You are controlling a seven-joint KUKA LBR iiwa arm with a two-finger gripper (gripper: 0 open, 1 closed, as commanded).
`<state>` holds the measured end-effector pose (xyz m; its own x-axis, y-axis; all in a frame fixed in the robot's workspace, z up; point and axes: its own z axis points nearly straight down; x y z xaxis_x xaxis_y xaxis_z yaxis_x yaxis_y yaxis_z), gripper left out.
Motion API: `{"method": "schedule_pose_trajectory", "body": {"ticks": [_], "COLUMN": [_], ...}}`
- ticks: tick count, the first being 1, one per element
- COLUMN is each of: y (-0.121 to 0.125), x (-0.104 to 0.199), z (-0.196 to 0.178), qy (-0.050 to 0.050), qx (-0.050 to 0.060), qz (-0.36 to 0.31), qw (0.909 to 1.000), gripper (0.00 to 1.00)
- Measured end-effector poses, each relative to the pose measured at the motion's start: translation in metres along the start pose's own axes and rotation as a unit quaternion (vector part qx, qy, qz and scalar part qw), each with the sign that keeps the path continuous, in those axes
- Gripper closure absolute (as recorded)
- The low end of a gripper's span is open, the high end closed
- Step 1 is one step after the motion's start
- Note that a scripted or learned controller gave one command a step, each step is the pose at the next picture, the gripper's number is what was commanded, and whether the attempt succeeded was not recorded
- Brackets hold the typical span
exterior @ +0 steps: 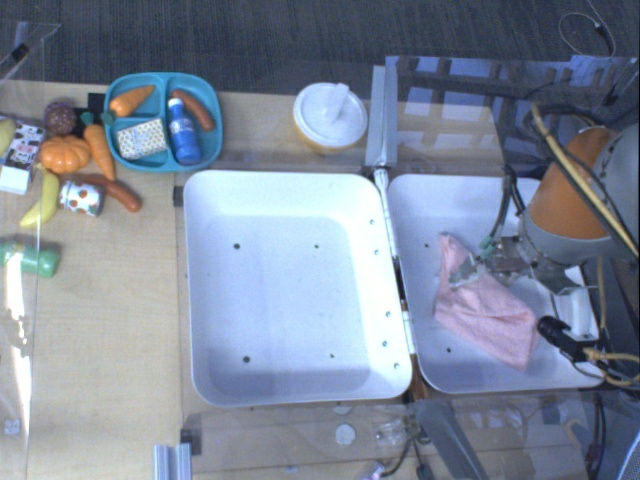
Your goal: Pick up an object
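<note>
A crumpled pink cloth (483,308) lies in the right white bin (440,368), stretching from its middle toward the near right. My gripper (478,265) reaches in from the right and sits low at the cloth's upper edge, touching or just above the fabric. The grey arm with its orange band (565,203) hangs over the bin's right side and hides part of it.
The left white bin (290,288) lies beside the right one. On the bench at the far left are a teal divided plate (165,123) with toy food, loose toy vegetables (85,163) and a white lidded cup (330,116). Cables (570,343) run at the right.
</note>
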<state>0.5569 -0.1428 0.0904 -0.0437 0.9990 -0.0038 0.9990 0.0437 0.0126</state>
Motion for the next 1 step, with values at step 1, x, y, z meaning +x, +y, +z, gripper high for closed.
{"method": "schedule_pose_trajectory", "body": {"ticks": [1], "y": [0.0569], "x": [0.0427], "z": [0.0007], "qy": [0.001], "qx": [-0.001], "qz": [-0.014], "qw": [0.9999], "gripper": [0.00]}}
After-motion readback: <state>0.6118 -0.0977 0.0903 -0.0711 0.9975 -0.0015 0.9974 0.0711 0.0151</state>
